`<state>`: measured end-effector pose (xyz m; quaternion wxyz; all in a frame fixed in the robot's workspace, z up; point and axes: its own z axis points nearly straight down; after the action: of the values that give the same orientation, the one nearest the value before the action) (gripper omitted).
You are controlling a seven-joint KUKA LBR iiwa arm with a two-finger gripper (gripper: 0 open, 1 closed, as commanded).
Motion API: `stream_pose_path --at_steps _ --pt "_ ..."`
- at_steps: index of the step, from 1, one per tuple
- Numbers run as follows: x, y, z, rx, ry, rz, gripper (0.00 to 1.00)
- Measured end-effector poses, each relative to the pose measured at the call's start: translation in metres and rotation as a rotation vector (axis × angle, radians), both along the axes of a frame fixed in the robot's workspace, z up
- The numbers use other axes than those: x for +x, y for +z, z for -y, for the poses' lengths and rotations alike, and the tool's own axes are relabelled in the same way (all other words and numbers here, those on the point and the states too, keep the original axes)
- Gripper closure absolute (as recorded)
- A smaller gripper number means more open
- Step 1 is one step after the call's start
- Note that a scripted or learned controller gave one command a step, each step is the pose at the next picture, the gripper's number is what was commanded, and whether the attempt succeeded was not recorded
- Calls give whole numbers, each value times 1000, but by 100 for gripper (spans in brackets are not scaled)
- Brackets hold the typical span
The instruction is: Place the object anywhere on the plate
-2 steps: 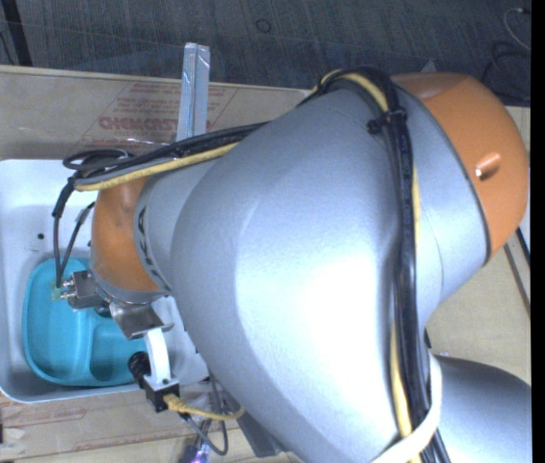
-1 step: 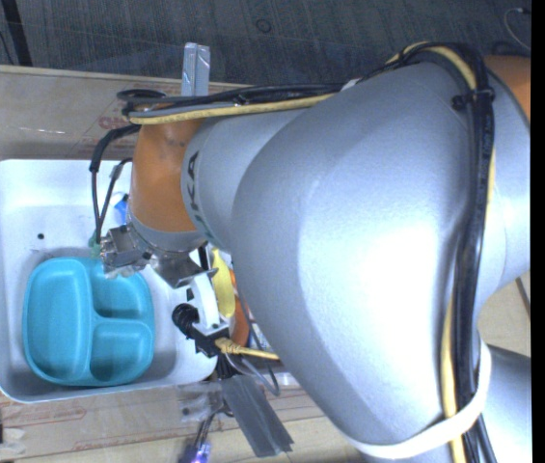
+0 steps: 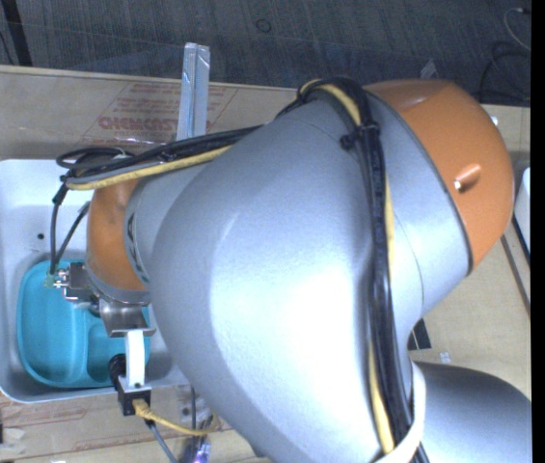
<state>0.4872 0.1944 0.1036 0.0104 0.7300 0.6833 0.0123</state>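
1. Even, diffuse overhead light is seen; exposure is moderate, slightly cool in tone.
2. A broad soft sheen is noted on the grey arm [image 3: 291, 287]; nothing is clipped.
3. A small bright highlight is seen on the orange band [image 3: 446, 181].
4. The white bin [image 3: 7, 258] is shaded under the arm; its left wall is brighter.
5. The blue plate [image 3: 50, 336] is rendered saturated, in partial shadow.
6. The dark floor at top is underexposed and grainy.
7. The nearest arm surface is slightly soft; the worktop [image 3: 79, 99] print is faintly blurred.
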Motion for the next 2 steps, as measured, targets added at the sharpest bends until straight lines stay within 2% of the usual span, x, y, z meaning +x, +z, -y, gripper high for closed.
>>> stream_pose_path --at_steps 1,2 --pt "70 -7 75 -2 173 -24 100" --pt "-7 -5 33 -3 28 -20 100"
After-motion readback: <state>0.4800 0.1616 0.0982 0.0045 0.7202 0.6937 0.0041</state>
